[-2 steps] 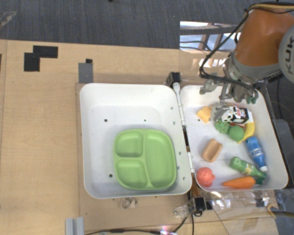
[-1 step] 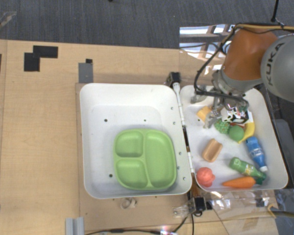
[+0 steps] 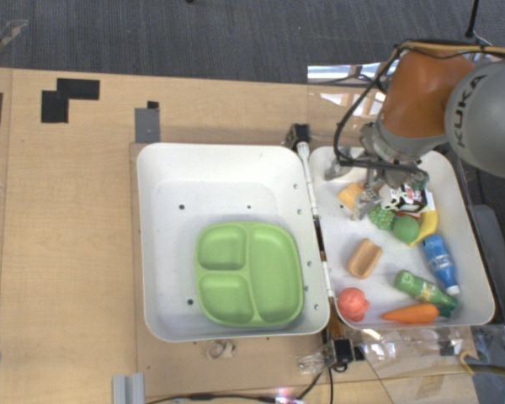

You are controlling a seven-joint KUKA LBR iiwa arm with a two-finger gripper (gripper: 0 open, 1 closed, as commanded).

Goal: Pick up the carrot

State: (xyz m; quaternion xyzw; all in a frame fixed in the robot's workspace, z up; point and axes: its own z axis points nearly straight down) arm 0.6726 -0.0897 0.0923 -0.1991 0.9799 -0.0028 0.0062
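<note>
The carrot [image 3: 411,314] lies along the near edge of the right bin [image 3: 474,251], just right of a red tomato [image 3: 352,303] and close below a green bottle [image 3: 422,289]. The gripper [image 3: 379,199] hangs over the far part of that bin, well apart from the carrot; whether it is clenched or released cannot be told. A green divided plate [image 3: 248,273] sits in the left bin [image 3: 164,192].

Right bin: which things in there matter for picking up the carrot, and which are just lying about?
For the job:
carrot, at the right bin's near edge
claw, over the bin's far end

Lying about:
red tomato
bread roll
green bottle
blue bottle
green vegetable
yellow piece
green divided plate in the left bin
</note>
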